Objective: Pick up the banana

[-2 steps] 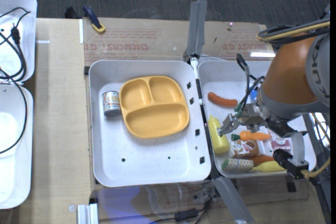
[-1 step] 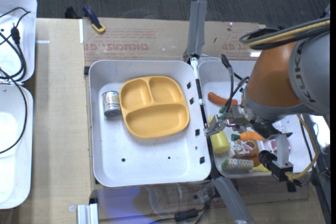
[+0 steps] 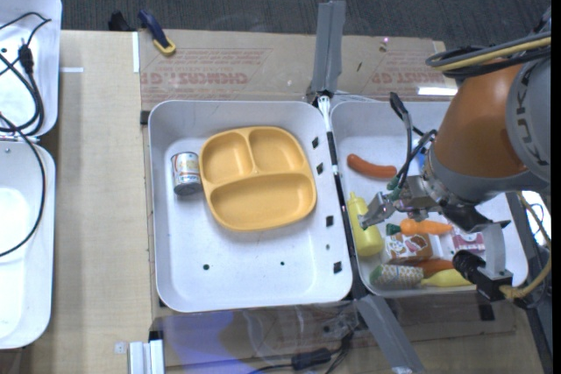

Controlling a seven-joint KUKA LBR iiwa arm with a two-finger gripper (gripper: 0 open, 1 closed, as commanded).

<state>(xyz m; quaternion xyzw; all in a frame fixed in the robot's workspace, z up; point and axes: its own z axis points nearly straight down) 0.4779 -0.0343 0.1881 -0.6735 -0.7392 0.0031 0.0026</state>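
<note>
Nearest to me, along the near wall of the right bin (image 3: pixel 344 188), a small heap of play food is jammed together: a corn cob (image 3: pixel 396 276) lying on its side and, just right of it, a yellow curve I take to be the banana (image 3: pixel 445 278), half tucked under a printed snack packet (image 3: pixel 407 248) and a carrot (image 3: pixel 425 227). Everything has gathered at that near edge, so the banana is hemmed in by neighbours and the bin wall rather than lying free.

Reaching in from the right, the arm's orange band bulks over the far right of that bin, and the gripper (image 3: pixel 380 211) hangs low on the left side of the heap, close above a pale yellow piece (image 3: pixel 361 228) by the dividing wall. Whether its pincer is apart or together I cannot tell from here; the metal blurs into clutter. It seems aimed left of the banana, not at it.

Farther off in the same bin lies a sausage (image 3: pixel 372 165), apart. The left bin (image 3: pixel 162 215) carries a yellow divided plate (image 3: pixel 259 177) and a small tin (image 3: pixel 185 172) touching its left rim.
</note>
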